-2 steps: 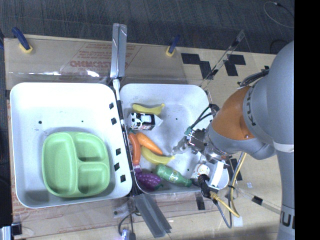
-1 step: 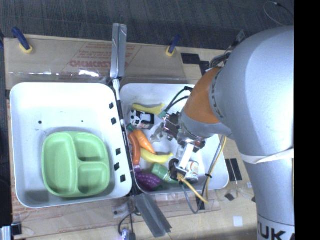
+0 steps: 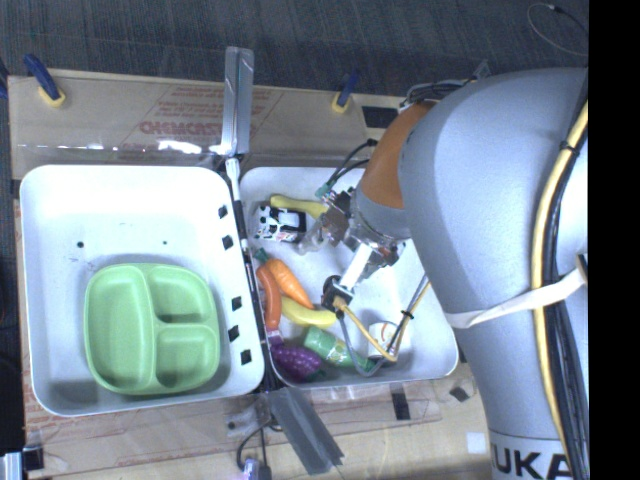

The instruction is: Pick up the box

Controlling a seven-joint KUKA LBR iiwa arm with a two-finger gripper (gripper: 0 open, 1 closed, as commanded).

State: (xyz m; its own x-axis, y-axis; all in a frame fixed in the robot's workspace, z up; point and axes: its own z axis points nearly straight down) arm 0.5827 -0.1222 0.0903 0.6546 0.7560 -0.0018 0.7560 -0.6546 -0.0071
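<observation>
1. On my screen the arm came in from the right of the frame and bent down over the right bin.
2. The gripper sat low in the upper part of that bin. I could not tell whether it was spread or pressed together.
3. The box, small and black-and-white, lay in the upper left of the right bin, just left of the gripper. I saw nothing gripped.
4. A yellow banana lay just above the box.
5. Below the box lay a carrot, then a second banana, a green vegetable and a purple fruit near the bin's lower edge.
6. The left bin held a green divided plate in its lower half.
</observation>
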